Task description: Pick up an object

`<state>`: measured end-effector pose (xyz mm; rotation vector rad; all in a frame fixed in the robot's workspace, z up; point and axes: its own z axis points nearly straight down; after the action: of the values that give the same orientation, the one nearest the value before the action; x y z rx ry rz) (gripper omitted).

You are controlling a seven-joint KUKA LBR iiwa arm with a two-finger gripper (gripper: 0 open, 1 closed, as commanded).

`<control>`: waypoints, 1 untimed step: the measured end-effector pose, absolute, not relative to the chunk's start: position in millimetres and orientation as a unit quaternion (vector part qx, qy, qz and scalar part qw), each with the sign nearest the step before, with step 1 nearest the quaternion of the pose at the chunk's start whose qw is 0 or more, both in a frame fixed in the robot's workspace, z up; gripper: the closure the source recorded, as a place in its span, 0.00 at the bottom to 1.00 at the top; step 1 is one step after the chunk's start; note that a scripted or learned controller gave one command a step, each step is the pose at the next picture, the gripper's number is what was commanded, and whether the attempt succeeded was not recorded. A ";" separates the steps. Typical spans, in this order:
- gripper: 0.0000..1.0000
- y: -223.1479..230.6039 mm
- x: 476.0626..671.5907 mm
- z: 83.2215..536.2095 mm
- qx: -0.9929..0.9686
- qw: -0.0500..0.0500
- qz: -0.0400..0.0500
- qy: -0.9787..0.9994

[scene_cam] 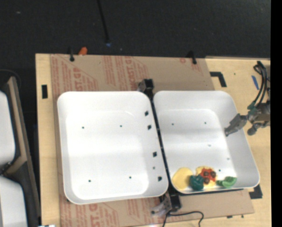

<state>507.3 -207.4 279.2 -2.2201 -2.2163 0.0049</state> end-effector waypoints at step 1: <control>0.00 -207.1 508.4 282.4 -0.707 0.000 0.000 -0.707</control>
<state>508.4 -207.1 282.4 -2.2228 -2.2214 -0.0006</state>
